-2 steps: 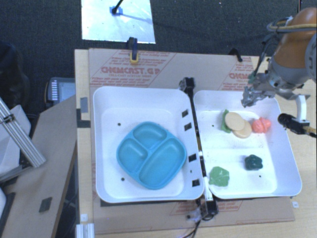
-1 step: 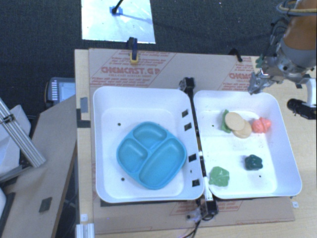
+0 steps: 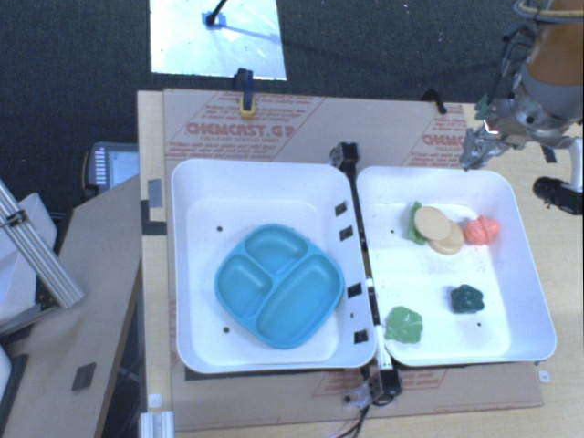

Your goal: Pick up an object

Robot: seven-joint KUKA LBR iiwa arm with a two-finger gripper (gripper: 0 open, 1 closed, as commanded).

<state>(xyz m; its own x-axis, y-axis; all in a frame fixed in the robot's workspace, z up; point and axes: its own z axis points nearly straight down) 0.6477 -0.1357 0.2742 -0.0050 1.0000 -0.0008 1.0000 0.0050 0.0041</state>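
The right bin [image 3: 520, 272] holds a tan round sandwich-like toy [image 3: 437, 227] with a green edge, an orange-pink lump [image 3: 482, 231] beside it, a dark green toy [image 3: 467, 298] and a light green toy [image 3: 403, 325] near the front left corner. The gripper [image 3: 476, 150] hangs above the far rim of the right bin, up and to the right of the tan toy, well apart from every object. Nothing shows between its fingers. The arm's orange band [image 3: 555, 48] rises to the upper right.
The left bin [image 3: 196, 245] holds a blue divided plate [image 3: 276, 284]. A black clip divider [image 3: 356, 245] joins the two bins. Cardboard [image 3: 274, 126] lies under both, with a yellow clamp [image 3: 246, 94] at its far edge. A metal rail [image 3: 32, 245] stands at the left.
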